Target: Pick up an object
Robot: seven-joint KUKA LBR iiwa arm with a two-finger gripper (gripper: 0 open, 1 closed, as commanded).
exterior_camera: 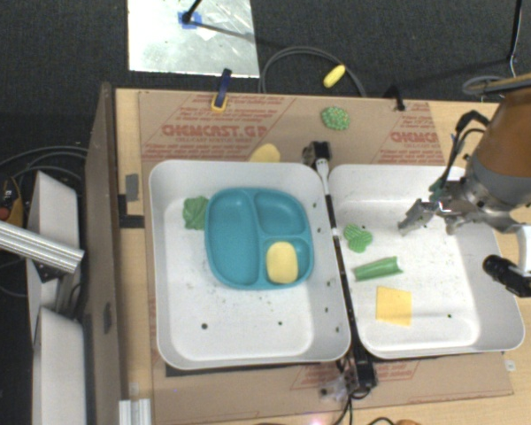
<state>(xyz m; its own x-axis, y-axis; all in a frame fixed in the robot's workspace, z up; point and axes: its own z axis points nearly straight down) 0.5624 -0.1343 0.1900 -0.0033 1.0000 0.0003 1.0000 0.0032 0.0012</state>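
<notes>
Your gripper (432,213) hovered open, gripping nothing, over the right bin (496,326); green stick (375,268) and yellow square (394,305) lay near that bin's front-left corner.

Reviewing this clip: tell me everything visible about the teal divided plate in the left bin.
The teal plate is a rounded-square tray that looks like smooth plastic, split by raised ridges into three compartments: one long one on the left and two smaller ones on the right. It lies flat on the floor of the left bin, slightly rotated. A yellow oval piece sits in its lower right compartment, and a green leafy piece lies against its upper left edge.
</notes>
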